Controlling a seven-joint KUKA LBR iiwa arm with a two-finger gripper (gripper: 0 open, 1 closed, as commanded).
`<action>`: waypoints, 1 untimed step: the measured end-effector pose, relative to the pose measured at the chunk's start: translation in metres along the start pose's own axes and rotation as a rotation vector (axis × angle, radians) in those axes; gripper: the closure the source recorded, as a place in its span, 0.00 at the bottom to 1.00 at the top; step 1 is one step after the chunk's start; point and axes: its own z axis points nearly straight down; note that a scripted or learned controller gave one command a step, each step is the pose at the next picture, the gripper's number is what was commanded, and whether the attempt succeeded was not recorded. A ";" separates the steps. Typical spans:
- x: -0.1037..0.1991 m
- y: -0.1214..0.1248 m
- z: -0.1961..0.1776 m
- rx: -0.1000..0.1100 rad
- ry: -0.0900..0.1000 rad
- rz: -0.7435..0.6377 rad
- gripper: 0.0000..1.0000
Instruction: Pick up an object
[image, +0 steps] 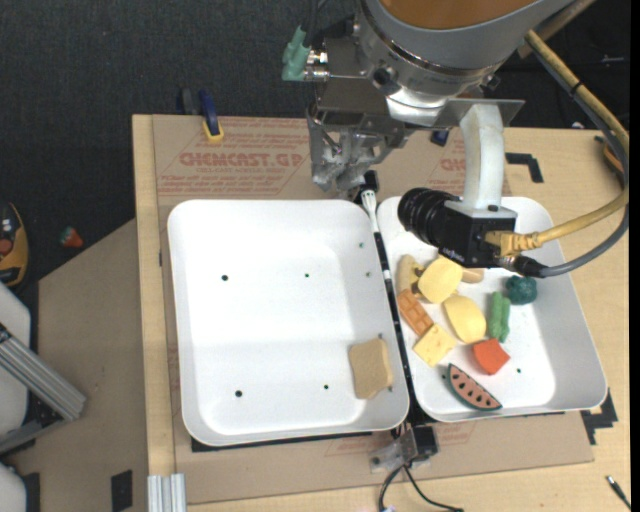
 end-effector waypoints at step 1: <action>0.000 0.000 0.000 0.001 -0.001 0.000 0.00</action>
